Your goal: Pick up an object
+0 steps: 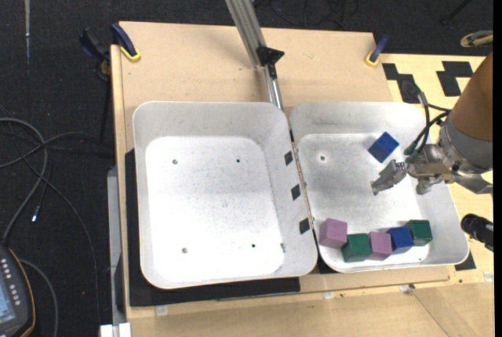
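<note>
In the right bin (314, 124) a blue block (384, 146) lies by itself near the far right side. Along the bin's near edge sits a row of blocks: a purple one (333, 232), a green one (358, 247), a second purple (381, 243), a blue (401, 237) and a second green (421, 231). My gripper (404, 180) reaches in from the right and hangs over the bin floor just on the near side of the lone blue block. Its fingers (383, 180) are spread open with nothing between them.
The left bin (149, 171) stands beside the right one, their rims meeting at the middle. A metal pole (239, 2) slants down to the bench's back edge. Clamps (125, 41) hold the far corners of the wooden bench.
</note>
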`<action>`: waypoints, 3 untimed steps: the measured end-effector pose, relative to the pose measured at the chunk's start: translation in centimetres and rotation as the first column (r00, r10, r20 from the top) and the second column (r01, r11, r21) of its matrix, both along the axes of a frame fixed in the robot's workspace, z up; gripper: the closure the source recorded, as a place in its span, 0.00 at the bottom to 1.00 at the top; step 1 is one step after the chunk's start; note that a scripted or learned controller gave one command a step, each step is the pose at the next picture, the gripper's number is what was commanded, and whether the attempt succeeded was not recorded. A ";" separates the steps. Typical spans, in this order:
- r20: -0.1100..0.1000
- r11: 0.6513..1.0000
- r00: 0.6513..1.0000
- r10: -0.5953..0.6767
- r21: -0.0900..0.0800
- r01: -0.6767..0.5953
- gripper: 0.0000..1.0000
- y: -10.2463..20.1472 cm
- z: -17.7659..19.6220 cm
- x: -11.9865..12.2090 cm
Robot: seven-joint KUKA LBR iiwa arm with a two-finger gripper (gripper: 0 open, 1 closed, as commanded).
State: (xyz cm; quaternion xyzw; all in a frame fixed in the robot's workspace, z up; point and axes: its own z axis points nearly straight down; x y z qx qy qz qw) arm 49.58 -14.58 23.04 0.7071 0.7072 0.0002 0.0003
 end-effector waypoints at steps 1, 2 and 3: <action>-0.007 1.000 1.000 0.000 0.001 0.000 0.00 -1.3 -13.0 4.1; 0.003 1.000 1.000 -0.001 -0.004 0.001 0.00 -6.6 -13.5 8.9; 0.005 1.000 1.000 0.004 -0.002 -0.004 0.00 -7.0 -13.4 14.9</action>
